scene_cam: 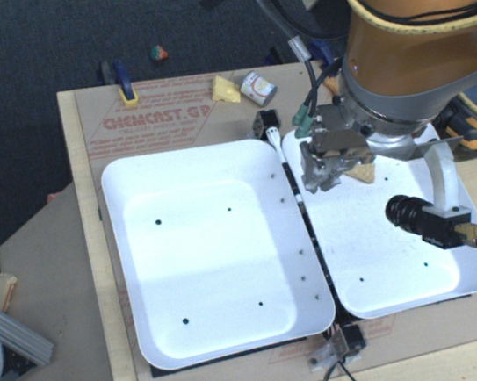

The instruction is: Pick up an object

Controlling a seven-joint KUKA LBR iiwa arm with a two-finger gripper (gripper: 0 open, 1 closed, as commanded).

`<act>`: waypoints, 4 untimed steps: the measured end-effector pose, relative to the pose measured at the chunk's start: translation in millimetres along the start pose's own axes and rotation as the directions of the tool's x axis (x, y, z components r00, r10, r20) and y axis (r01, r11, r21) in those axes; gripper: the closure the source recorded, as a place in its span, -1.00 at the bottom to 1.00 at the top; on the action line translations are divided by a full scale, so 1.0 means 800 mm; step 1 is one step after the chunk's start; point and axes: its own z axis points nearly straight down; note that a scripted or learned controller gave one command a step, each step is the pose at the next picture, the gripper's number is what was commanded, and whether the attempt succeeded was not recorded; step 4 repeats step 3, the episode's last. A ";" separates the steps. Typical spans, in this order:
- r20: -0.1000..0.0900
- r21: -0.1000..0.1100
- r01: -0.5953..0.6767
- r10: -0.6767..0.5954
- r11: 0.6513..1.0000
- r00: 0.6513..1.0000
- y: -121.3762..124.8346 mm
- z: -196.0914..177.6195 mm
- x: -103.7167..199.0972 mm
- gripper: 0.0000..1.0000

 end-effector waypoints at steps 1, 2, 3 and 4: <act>-0.008 -0.029 0.001 -0.002 1.000 1.000 0.000 -0.185 0.093 1.00; 0.004 0.001 -0.003 0.003 1.000 1.000 0.028 -0.060 0.163 1.00; 0.005 0.002 -0.009 0.009 1.000 1.000 0.015 0.048 0.169 1.00; 0.005 0.002 -0.009 0.009 1.000 1.000 0.015 0.048 0.169 1.00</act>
